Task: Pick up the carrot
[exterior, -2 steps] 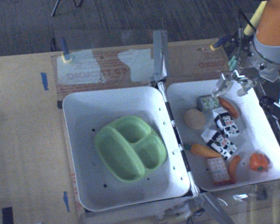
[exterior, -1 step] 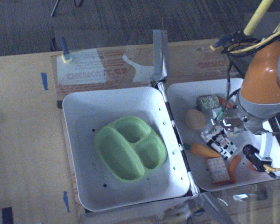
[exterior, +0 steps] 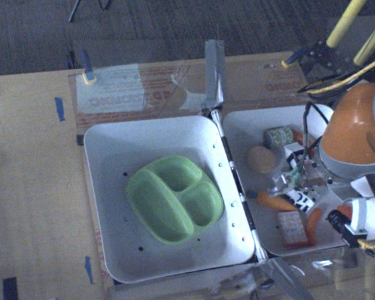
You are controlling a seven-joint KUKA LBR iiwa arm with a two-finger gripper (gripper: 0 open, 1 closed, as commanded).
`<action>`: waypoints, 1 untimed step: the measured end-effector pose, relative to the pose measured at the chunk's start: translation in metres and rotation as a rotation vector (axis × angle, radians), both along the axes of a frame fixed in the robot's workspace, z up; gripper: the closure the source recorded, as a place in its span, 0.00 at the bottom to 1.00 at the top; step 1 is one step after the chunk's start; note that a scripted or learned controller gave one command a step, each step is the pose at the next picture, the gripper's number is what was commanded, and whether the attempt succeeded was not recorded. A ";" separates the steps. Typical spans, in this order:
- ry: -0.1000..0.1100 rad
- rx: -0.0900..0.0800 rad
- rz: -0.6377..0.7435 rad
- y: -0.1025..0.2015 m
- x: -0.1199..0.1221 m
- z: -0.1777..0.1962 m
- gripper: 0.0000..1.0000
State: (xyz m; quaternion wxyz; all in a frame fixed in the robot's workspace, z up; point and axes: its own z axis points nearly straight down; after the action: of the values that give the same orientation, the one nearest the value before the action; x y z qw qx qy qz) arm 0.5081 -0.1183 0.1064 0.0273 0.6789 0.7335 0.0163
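**Gripper low over a busy bin, carrot right beside it**

I see the big tan wooden worktop [exterior: 34, 215] with two shallow white bins on it. The left white bin [exterior: 108, 154] has a green plastic plate with three sections [exterior: 174, 198] in it. The right white bin [exterior: 242, 130] is full of small things. My grey and orange arm [exterior: 355, 131] reaches into it. The gripper [exterior: 296, 180] is low among the things, and I cannot tell how it is set.

The small orange carrot [exterior: 276, 201] lies on the bin floor, just left of the gripper and below a tan round potato-like thing [exterior: 262, 159]. A small flat reddish box [exterior: 292, 228] is near. I think the gripper could catch the wrong thing or push the carrot away, because everything sits so close.
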 end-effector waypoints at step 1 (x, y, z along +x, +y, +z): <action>-0.005 0.014 -0.260 0.019 -0.010 -0.001 0.00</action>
State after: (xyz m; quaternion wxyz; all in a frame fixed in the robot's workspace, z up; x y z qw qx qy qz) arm 0.4978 -0.0990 0.1056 0.0263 0.7685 0.6390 0.0193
